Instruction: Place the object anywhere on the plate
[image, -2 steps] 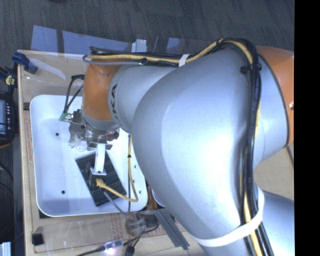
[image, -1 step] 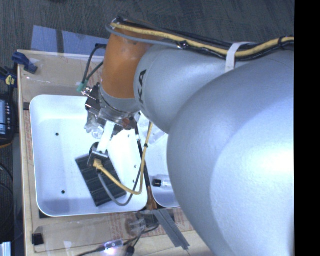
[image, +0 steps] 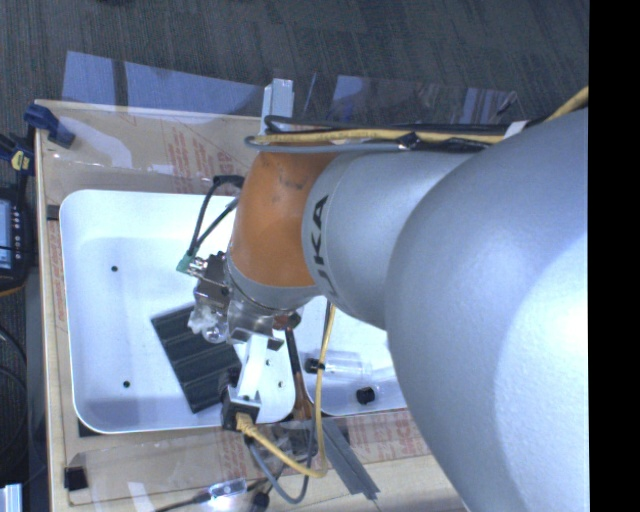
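Well, start at the far left of the tool: the left bin (image: 90, 300) sits on the desk (image: 150, 150). You can see two small dark dots on its white floor, one up and to the left of the tool, the other down and to the left.

Just left of the tool and below it, a black ribbed slab (image: 190, 362) lies flat on that bin's floor. It is turned at a slant, and its upper end runs in beneath the tool.

The tool (image: 212, 322) points down into the left bin, over the slab's upper end and close to the bin's right wall. From this angle you cannot tell whether it touches the slab. You also cannot tell whether it is apart or together, because the wrist covers it.

Above and to the right of the tool, the orange band (image: 275, 220) and the grey arm (image: 450, 280) cover most of the right bin (image: 340, 398).

In the strip of that bin showing to the tool's lower right, a clear tube-like thing (image: 345, 365) lies on the floor. A small black piece (image: 365, 396) lies just beyond it, near the front wall. Both are well apart from the tool and from the slab.
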